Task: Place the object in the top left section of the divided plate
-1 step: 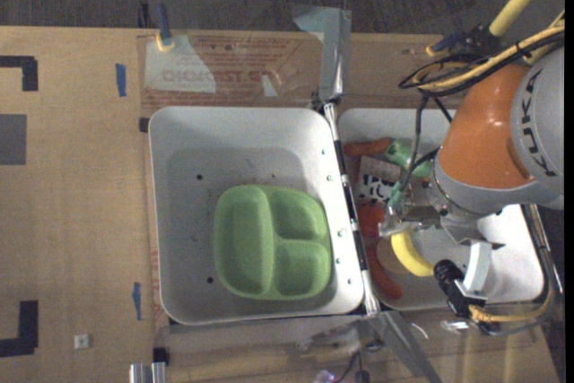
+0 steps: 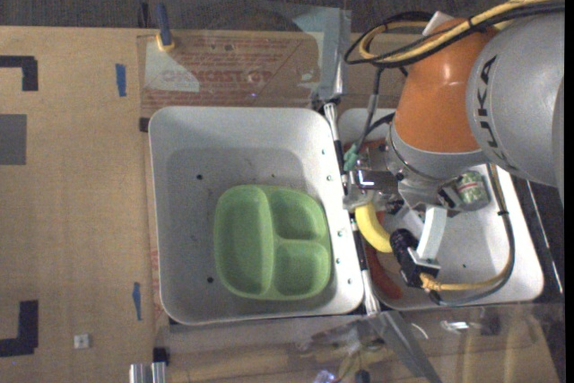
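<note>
2 bins; arm (image 2: 529, 94) reads "UKA"; green plate (image 2: 272, 241) left; tool (image 2: 387, 209) state unclear.

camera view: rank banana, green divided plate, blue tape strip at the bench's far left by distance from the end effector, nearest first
1. banana: in the right bin, beside the end effector.
2. green divided plate: in the left bin, further left.
3. blue tape strip: on the cardboard, upper left, farthest.

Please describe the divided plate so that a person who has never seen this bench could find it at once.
Look at the two white bins side by side; take the left bin, the one away from the grey and orange arm. On its floor, toward the lower right, lies the divided plate. It is light green with rounded corners and three sections, one long and two small, unlike the yellow banana in the right bin.
</note>
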`<state>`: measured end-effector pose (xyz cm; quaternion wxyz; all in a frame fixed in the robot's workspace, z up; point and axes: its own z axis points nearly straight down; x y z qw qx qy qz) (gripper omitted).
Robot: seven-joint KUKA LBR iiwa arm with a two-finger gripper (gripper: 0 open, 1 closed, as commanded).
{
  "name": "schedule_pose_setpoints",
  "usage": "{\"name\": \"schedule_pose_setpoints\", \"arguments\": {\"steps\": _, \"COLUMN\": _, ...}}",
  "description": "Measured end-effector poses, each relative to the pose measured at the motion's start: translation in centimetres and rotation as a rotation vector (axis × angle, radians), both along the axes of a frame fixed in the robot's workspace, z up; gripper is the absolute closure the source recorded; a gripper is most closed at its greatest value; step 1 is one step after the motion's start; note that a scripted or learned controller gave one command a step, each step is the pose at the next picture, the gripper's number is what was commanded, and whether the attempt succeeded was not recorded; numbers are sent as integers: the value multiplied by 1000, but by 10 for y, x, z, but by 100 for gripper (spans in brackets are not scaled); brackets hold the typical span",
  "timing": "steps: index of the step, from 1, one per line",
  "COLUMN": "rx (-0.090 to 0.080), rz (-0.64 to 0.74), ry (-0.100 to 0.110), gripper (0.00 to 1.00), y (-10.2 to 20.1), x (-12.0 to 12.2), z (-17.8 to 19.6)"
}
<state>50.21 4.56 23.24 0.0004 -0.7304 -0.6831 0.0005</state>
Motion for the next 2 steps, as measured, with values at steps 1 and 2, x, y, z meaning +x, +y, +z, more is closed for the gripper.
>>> {"name": "schedule_pose_setpoints", "arguments": {"steps": 1, "rx": 0, "rz": 93, "ry": 2, "gripper": 100, "y": 28, "x": -10, "z": 1}}
{"name": "schedule_pose_setpoints", "arguments": {"steps": 2, "rx": 1, "rz": 193, "ry": 2, "gripper": 100, "y": 30, "x": 29, "z": -47}}
